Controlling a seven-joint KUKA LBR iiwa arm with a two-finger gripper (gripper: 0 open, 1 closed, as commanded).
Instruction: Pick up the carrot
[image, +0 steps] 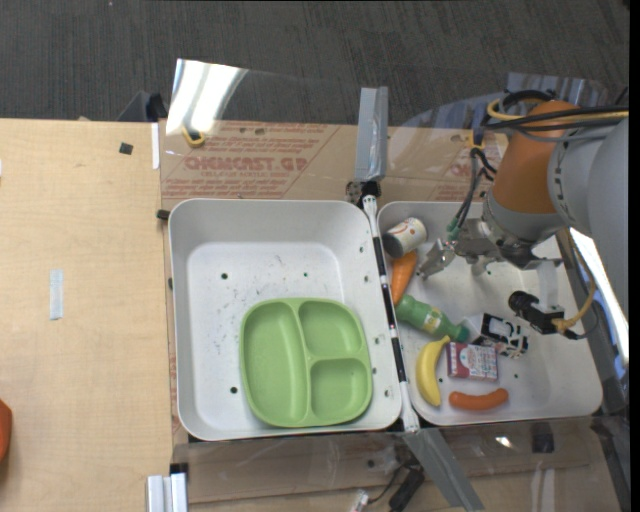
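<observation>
- Carrot (401, 277) lying against the right bin's (575, 395) left wall, tilted, untouched.
- Gripper (438, 262) hanging just right of the carrot, fingers spread, nothing between them.
- Green bottle (430, 319) just below the carrot; white cup (406, 236) just above it.

On the tabletop (80, 300), the left bin (200, 250) holds a divided plate (305, 360); the right bin (560, 390) holds the carrot (402, 275) by its left wall.
</observation>
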